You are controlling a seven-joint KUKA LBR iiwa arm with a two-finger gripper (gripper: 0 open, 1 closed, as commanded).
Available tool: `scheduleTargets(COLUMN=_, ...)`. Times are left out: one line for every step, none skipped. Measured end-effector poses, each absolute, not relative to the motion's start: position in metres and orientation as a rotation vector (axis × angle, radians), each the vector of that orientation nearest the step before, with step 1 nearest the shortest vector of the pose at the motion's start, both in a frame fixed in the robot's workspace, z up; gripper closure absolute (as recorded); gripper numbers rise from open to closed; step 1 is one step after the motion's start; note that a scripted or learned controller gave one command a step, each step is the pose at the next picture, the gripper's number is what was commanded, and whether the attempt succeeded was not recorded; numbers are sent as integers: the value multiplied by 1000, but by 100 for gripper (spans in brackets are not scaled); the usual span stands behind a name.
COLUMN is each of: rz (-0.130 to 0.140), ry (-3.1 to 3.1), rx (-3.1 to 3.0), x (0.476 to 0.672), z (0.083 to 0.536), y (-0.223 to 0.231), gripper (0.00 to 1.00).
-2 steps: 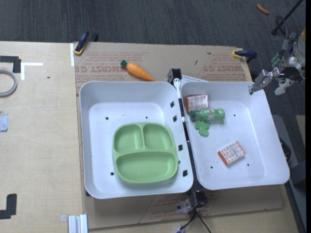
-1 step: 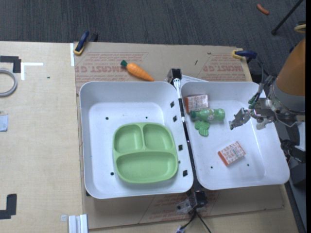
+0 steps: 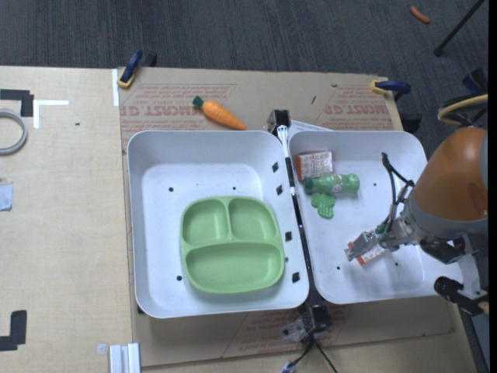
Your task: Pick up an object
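In the right bin (image 3: 404,282), my gripper (image 3: 378,238) hangs low over the floor, reaching in from the right below the arm's orange band (image 3: 460,179). A small red and white item (image 3: 361,249) lies right at the gripper's tip, touching or nearly touching it; whether it is held I cannot tell. Further back in the same bin are a red and white packet (image 3: 315,163), a green bottle (image 3: 334,183) lying on its side, and a small green piece (image 3: 323,204).
The left bin (image 3: 155,208) holds a green divided plate (image 3: 231,244). A toy carrot (image 3: 220,113) lies on the cardboard behind the bins. Clamps (image 3: 130,68) sit at the cardboard's back corners. Cables trail from the arm over the right bin.
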State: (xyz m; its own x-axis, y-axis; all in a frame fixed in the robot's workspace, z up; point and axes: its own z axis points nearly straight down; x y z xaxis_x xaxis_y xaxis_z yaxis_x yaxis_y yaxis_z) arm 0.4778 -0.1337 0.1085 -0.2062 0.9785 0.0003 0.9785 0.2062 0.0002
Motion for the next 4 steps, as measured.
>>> scheduleTargets(rz=-2, ry=-2765, rx=-1527, x=482, z=97, y=-105, gripper=0)
scheduleTargets(rz=-1, ry=-3035, rx=-822, x=539, z=193, y=-46, gripper=0)
scheduleTargets(rz=-1, ry=-3138, rx=-202, x=513, z=193, y=-48, gripper=0)
scheduleTargets(rz=-1, ry=-3106, rx=-486, x=501, z=114, y=-97, gripper=0)
